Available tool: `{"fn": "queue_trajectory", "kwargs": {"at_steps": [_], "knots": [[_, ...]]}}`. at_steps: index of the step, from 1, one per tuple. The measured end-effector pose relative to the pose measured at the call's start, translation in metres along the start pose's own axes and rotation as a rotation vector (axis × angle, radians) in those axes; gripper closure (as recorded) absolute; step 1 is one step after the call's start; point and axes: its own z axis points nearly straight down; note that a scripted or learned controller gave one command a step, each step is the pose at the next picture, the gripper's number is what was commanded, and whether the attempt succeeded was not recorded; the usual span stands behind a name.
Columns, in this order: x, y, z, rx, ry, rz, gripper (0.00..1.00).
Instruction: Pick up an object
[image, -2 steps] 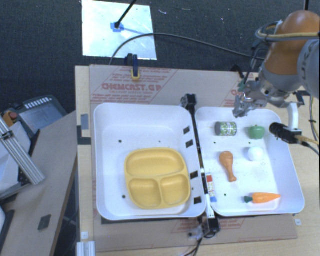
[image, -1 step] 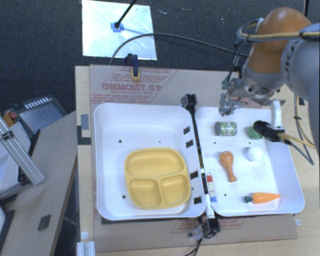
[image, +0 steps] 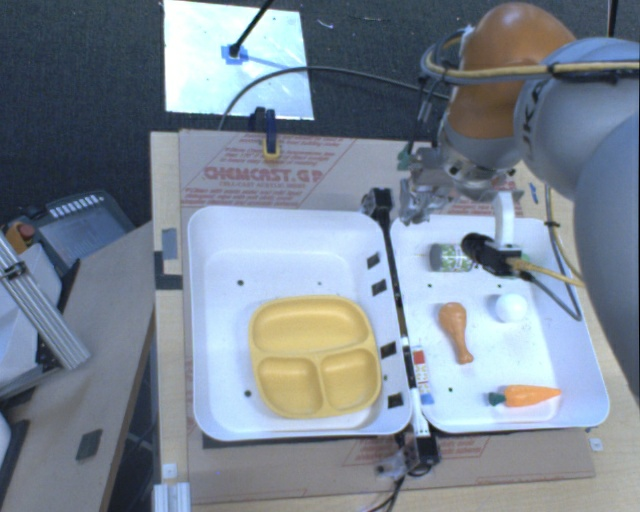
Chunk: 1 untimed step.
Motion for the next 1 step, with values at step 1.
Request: {"fn": "queue_trajectory", "kwargs": {"at_steps": [1], "knots": [[0.0511,-0.0012,0.0137,0.002,0.0,0.001,1.0]]}}
